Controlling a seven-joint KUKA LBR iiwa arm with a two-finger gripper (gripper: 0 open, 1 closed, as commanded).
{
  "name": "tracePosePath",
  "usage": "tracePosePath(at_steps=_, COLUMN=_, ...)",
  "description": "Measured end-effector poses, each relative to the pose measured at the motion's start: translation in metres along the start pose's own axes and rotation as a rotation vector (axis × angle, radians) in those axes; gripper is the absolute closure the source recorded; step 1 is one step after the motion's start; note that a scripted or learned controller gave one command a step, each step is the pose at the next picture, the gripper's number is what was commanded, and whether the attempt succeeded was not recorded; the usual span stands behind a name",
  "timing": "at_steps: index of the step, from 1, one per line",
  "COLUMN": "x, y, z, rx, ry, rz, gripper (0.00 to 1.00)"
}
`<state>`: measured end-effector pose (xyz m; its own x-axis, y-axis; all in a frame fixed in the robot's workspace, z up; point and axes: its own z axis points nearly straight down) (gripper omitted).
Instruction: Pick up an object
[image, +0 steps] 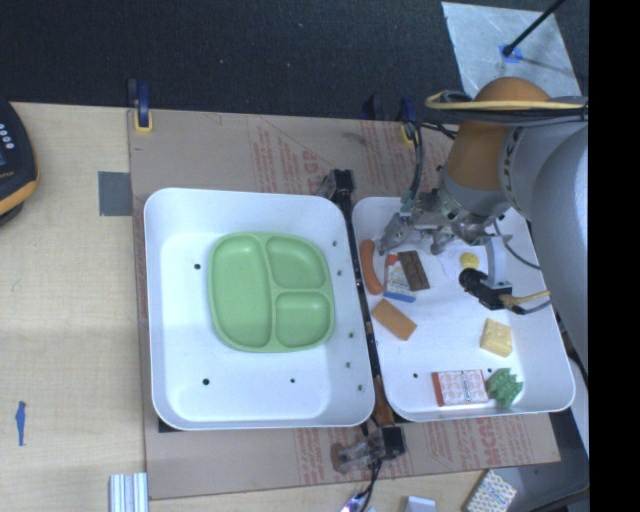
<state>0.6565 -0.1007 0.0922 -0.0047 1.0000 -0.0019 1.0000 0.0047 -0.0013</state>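
We see the grey arm's metal end effector (432, 226) low over the far end of the right white bin (535, 398); we cannot tell its state. Just beside it lie a brown rectangular bar (410, 270) and a reddish sausage (371, 266). Nearer are an orange block (394, 320), a yellow cheese wedge (497, 337) and a red-and-white packet (460, 388), its print unreadable. The left bin holds a green divided plate (270, 291).

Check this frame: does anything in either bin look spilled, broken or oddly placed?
Nothing looks spilled or broken. The green divided plate lies flat in the left bin. The small items in the right bin lie scattered loosely; the hot dog lies along the bin's left wall, and the gripper sits low at the far end.
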Motion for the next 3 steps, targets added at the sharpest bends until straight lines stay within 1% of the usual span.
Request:
tracePosePath(at_steps=1, x=-0.068, y=0.000, z=-0.018, rx=-0.001, ry=-0.001, rz=0.005, gripper=0.00)
tracePosePath(at_steps=2, x=-0.039, y=-0.028, z=-0.004, rx=-0.010, ry=-0.003, rz=0.000, gripper=0.00)
tracePosePath(at_steps=3, x=-0.012, y=-0.071, z=-0.064, rx=0.003, ry=0.002, rz=-0.002, gripper=0.00)
